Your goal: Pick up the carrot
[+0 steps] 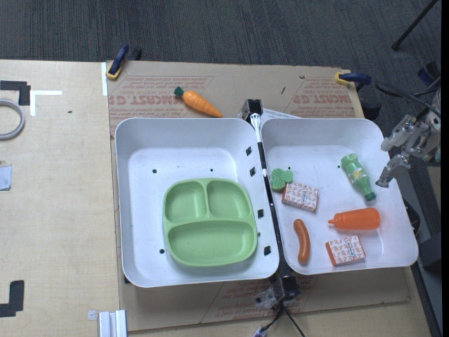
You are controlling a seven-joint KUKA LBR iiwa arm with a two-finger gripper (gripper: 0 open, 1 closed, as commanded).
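Nothing of the task looks done yet. On the left, the wooden counter (56,209) carries the left white bin (137,258), with a light green divided plastic plate (209,222) inside. Behind this bin, outside it on the brown cardboard sheet (154,97), lies the small orange toy carrot with a green top (198,102), untouched. The right white bin (393,258) holds a green toy piece (281,178), two patterned small boxes (300,196), a reddish toy sausage (302,241), an orange plastic bottle (355,220) and a green plastic bottle (358,176). The metal tool (387,176) hangs at this bin's right rim, far from the carrot; whether it is spread or closed I cannot tell. I judge the whole approach remains, and nothing blocks the carrot.
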